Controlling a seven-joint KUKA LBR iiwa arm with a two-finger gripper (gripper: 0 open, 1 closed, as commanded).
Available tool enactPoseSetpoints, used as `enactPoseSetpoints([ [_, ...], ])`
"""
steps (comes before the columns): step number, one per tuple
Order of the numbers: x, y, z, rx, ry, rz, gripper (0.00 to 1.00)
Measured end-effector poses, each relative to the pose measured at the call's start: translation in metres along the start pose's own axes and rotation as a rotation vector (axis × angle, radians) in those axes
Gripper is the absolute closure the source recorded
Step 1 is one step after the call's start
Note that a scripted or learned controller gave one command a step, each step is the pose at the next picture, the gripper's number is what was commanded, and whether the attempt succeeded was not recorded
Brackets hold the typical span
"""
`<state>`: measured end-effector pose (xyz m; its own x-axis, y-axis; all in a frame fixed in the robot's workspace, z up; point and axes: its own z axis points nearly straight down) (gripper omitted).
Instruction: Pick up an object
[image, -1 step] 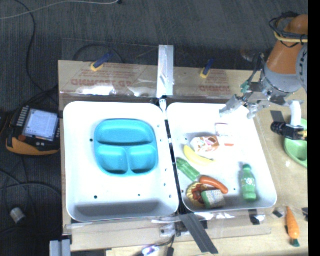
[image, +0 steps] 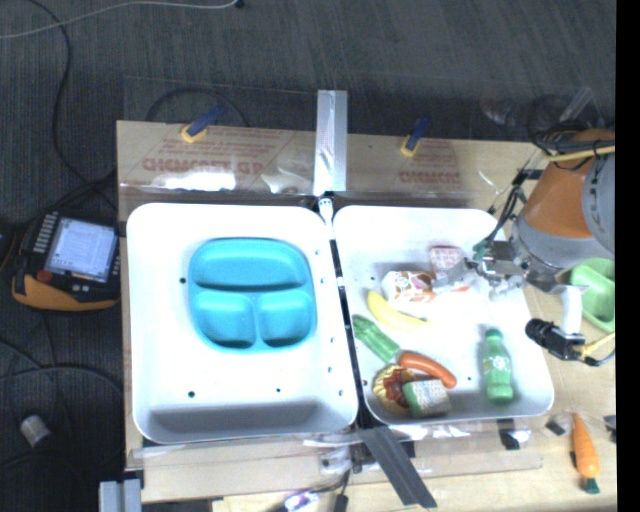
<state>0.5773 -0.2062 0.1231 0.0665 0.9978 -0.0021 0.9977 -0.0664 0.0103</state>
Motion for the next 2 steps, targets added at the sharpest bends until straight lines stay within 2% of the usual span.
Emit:
enactPoseSetpoints([
  [1,-0.004,-0.047,0.029,-0.011,0.006,-0.11,0.0],
  [2,0.031,0.034,0.034,-0.001,-0.002,-0.207,0.0],
])
